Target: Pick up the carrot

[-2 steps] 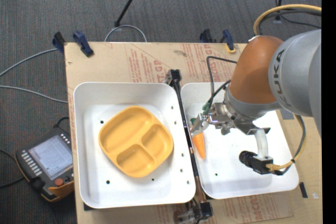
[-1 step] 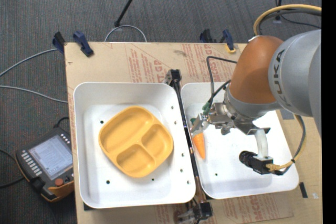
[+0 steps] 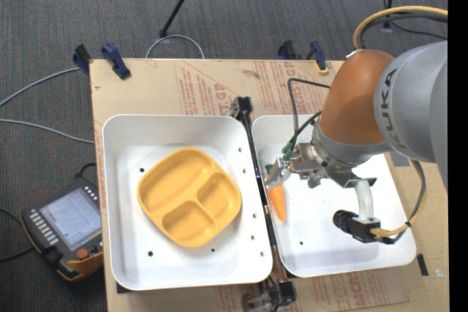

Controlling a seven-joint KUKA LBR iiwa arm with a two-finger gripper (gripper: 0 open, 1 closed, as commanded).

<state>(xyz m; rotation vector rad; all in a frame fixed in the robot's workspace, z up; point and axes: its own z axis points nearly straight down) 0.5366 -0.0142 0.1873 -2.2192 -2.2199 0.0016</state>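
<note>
Beside the yellow plate's bin [image 3: 117, 157], a small, stiff, probably light carrot [image 3: 277, 203] lies under the gripper [image 3: 276, 173], best pinched mid-body.

We count two white bins: the left bin [image 3: 117, 157] and the right bin [image 3: 322, 259]. We see one yellow plate [image 3: 189, 196] with three compartments, one carrot [image 3: 277, 202], one arm [image 3: 398, 102], one pendant [image 3: 64, 226] on the floor, and four blue clamps along the counter [image 3: 175, 88] edge.

Orange carrot [image 3: 277, 203] lies at right bin's [image 3: 387, 259] left wall
</note>
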